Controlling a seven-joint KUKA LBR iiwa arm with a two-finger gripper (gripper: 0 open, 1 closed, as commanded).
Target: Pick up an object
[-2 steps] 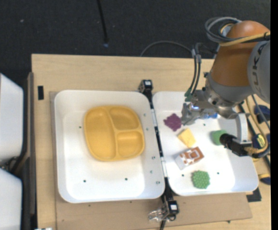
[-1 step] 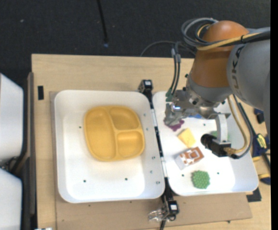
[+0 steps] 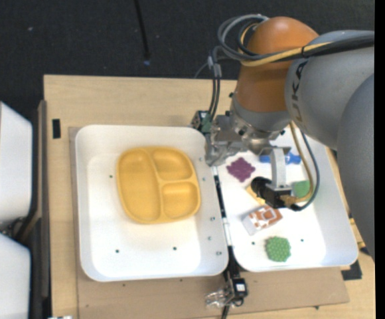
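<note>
Objects are all piled in the right bin (image 3: 332, 248), so that's where the pick happens. Going left to right: the left bin (image 3: 89, 244) holds a yellow plastic divided plate (image 3: 158, 183), flat and wide, probably awkward to pinch except at its rim. Across the divider there's a purple knobbly soft-looking block (image 3: 241, 169), a small white and orange box (image 3: 261, 218), a green bumpy round ball (image 3: 277, 248), a bit of blue thing (image 3: 272, 157) and a green piece (image 3: 301, 189) by the cable. The small ones look light, and I'd guess the purple block is easiest, taken across its sides. The gripper (image 3: 218, 153) sits over the bins' shared edge, just beside the purple block; whether it's open or closed, I can't tell.
</note>
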